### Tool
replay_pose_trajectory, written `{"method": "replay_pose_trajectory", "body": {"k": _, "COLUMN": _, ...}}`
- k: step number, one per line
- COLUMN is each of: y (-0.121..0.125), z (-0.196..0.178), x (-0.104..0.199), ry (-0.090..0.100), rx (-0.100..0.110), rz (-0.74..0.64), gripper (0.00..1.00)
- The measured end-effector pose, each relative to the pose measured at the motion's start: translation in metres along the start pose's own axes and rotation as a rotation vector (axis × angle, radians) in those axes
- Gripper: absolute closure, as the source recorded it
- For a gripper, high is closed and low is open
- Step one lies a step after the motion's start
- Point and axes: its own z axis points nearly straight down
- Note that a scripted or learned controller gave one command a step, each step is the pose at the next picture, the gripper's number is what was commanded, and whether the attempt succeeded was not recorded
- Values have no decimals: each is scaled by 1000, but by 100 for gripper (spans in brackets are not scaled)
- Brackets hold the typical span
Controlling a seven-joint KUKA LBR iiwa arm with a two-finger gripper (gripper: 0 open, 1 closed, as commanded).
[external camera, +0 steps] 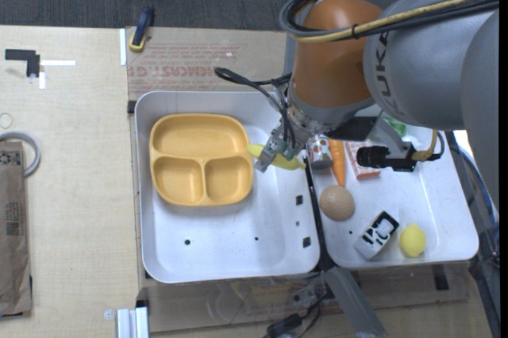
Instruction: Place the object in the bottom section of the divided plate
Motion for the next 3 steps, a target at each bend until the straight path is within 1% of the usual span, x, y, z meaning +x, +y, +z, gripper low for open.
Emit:
{"method": "replay_pose_trajectory", "body": {"k": 1, "y": 48, "z": 21, "x": -3, "ry": -4, "rx": -4, "rz": -390, "gripper": 100}}
{"method": "replay_pose_trajectory", "body": {"k": 2, "y": 134, "z": -62, "x": 27, "ry": -5, "rx": -5, "rz": -444, "gripper": 100}}
{"method": "replay_pose_trajectory", "body": {"k": 3, "y": 153, "z": -178, "x": 15, "ry": -6, "rx": -5, "rz": -416, "gripper": 100}}
